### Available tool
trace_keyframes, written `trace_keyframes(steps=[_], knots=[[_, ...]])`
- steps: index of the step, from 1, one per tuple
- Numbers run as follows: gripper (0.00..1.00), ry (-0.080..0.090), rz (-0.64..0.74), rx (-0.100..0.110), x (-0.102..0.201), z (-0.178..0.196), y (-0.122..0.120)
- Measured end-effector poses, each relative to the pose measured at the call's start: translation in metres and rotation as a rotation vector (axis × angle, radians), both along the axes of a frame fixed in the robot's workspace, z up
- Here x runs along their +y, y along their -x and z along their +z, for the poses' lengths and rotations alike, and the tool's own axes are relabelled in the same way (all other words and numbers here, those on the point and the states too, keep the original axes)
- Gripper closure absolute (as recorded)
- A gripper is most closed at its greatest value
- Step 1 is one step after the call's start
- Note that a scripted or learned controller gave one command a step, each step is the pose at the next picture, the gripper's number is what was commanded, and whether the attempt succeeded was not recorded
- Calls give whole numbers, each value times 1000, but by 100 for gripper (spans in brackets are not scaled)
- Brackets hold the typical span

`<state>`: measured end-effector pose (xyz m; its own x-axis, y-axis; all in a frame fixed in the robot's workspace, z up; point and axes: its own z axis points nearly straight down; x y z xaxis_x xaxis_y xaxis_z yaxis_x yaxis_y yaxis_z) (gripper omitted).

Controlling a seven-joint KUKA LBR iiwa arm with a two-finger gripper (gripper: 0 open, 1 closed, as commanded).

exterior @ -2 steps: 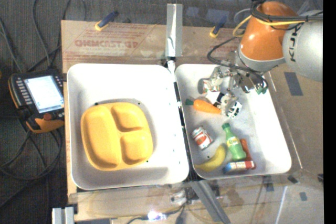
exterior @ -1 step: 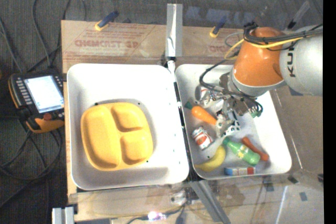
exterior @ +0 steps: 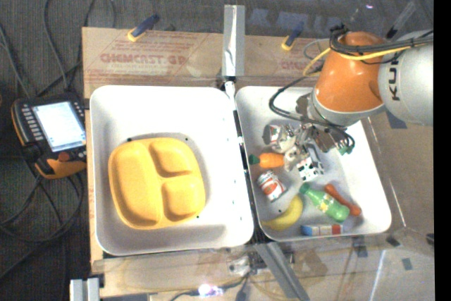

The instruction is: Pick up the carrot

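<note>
Your carrot (exterior: 271,160) is lying on its side at the left edge of the right bin (exterior: 373,211), a stubby orange taper with a green tip, and it's looking like smooth plastic. The tool (exterior: 304,144) is hovering just right of it; honestly can't tell whether it's clenched or released. You're wanting to line up across the narrow width, since that round shape is going to roll. A small can (exterior: 270,185), a banana (exterior: 285,215) and a green bottle (exterior: 324,199) are crowding it nearby.
</note>
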<state>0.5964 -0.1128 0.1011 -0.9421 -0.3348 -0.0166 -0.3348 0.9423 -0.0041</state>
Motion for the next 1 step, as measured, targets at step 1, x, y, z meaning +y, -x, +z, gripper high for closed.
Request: trace_keyframes(steps=[1], knots=[[100, 4, 93, 7, -23, -11, -45]])
